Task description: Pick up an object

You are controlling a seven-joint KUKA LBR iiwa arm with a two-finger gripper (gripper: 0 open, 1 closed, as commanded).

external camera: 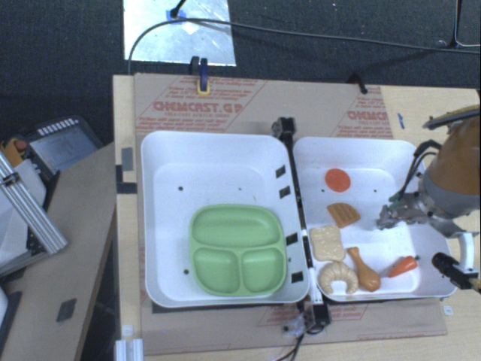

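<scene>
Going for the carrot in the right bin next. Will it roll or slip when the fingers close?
The carrot looks small, tapered and smooth, so it probably pivots or squirts out of a pinch. It lies on the flat floor of the right bin, apart from the drumstick, so a nudge likely spins it freely.

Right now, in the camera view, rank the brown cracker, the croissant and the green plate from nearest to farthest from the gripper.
Measured from the gripper, in the right bin:
1. Brown cracker, nearest, just to the gripper's left in the same bin.
2. Croissant, farther, at that bin's front left corner.
3. Green plate, farthest, across the divider in the left bin.
</scene>
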